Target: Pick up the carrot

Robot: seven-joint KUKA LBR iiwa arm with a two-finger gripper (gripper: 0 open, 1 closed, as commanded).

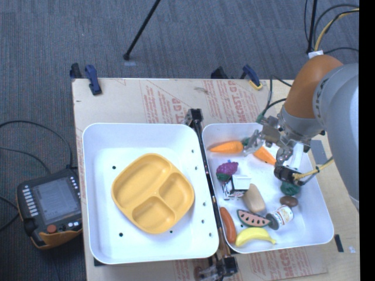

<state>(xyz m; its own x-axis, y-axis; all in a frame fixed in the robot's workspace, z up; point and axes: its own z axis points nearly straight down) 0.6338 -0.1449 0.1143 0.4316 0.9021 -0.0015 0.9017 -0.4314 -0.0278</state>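
The carrot [226, 147] lies in the right bin [326, 227], up near that bin's far rim, its thick end pointing toward the divider between the two bins and its tip toward the arm. A second orange piece [265, 155] lies just beside that tip, partly under the wrist; whether it is another carrot or something else is hard to tell.

The arm [316, 92] reaches in from the right and its claw [255, 142] sits low at the carrot's narrow end, very near or touching it. The carrot is not visibly between the fingers, and the wrist hardware and cables hide them, so I cannot tell how far the claw is open or whether it has hold of anything.

Judging from this, the step in hand is the approach and closing on the carrot, not the lift: the carrot rests flat on the bin floor. The next move calls for the fingers to straddle the carrot across its width, preferably further toward the thicker middle than the slim tip, where a pinch could slip off. Then a firm close and a straight rise.

Other toys crowd the lower part of the same bin: purple grapes [227, 169], a potato [254, 198], a watermelon slice [251, 218], a banana [255, 236] and a small jar [282, 215]. These lie apart from the carrot. The left bin [94, 157] holds a yellow divided plate [153, 192] on the tabletop [146, 98].
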